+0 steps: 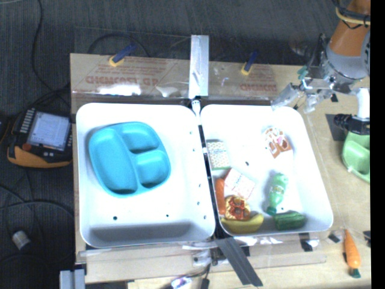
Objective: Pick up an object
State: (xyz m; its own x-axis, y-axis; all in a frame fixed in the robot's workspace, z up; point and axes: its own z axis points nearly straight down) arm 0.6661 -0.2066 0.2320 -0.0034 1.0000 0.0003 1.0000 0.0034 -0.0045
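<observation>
We note the gripper at the right bin's far corner rim; jaw state indeterminable. Blue tray occupies the left bin.

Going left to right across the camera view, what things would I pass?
Handheld device → blue divided tray → banana → green bottle → gripper → carrot.

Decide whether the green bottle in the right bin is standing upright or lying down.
Lying down. The green bottle rests on its side on the floor of the right bin, its full length showing, beside a banana.
</observation>
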